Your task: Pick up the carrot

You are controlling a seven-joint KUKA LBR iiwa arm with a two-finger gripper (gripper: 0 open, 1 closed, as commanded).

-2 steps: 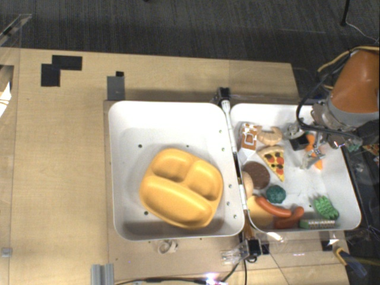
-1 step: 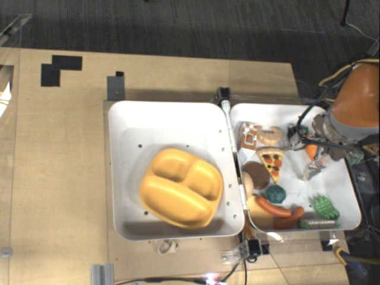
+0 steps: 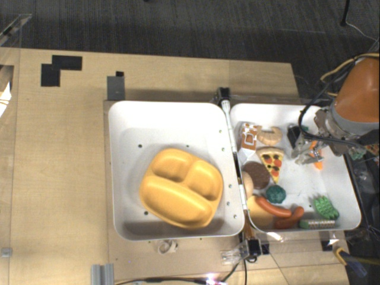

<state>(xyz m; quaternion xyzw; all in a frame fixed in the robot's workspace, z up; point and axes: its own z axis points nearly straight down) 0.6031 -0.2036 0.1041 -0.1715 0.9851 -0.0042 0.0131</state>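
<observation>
The carrot [image 3: 319, 163] shows as a small orange piece on the floor of the right bin [image 3: 341, 186], toward its upper right part. My gripper [image 3: 306, 154] hangs right over it, reaching in from the right below the arm's orange band [image 3: 358, 94]. The gripper's body covers most of the carrot, so just an orange tip peeks out at its lower right. Whether the carrot is touched or gripped is not visible from this angle.
A big yellow bread loaf [image 3: 181, 186] fills the left bin [image 3: 127, 129]. The right bin also holds a pizza slice [image 3: 273, 160], a waffle [image 3: 249, 136], a roll [image 3: 269, 136], a brown patty [image 3: 256, 173], a teal piece [image 3: 275, 193], a red sausage [image 3: 280, 210] and green vegetables [image 3: 325, 207].
</observation>
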